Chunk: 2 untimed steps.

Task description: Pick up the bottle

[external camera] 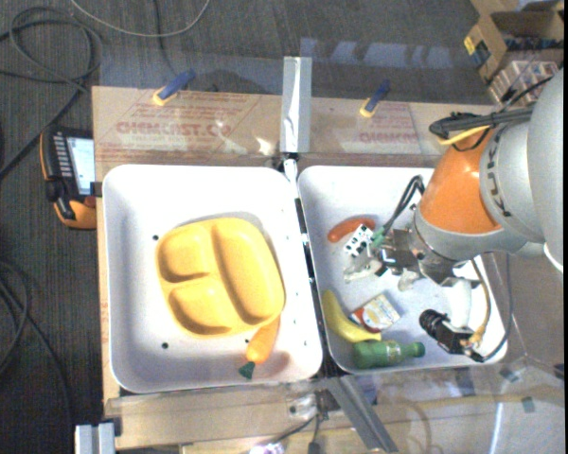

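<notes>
We see one glossy green plastic bottle lying near our metal two-finger gripper; its finger state is unclear.

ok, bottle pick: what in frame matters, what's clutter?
Job:
green bottle, lying at the right bin's near edge
gripper, farther back in that bin

Clutter:
banana
hot dog
small packet
carrot
yellow divided plate

Arm casing: letters "KU" (rest hidden).
</notes>
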Available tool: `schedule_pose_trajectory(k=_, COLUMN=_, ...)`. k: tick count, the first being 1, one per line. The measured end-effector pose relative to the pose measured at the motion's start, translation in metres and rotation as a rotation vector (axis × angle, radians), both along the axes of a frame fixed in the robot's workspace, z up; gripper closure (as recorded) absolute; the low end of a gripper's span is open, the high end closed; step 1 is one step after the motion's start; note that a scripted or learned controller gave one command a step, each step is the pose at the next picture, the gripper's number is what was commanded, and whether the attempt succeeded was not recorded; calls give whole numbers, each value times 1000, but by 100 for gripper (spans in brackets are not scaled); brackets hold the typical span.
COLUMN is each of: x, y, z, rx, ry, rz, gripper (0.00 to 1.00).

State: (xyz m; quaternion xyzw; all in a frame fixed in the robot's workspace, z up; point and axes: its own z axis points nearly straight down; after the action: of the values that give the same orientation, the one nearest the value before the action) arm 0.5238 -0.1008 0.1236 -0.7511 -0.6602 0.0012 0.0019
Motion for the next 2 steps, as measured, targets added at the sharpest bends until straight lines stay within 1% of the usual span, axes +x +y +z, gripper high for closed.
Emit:
schedule_pose_trajectory(k=1, x=-36, y=64, z=59, rx=-1, ry=-1, rz=34, gripper=0)
schedule_pose_trajectory(k=2, x=-39, y=36, z=124, rx=-3, ry=-4, rz=142, gripper=0)
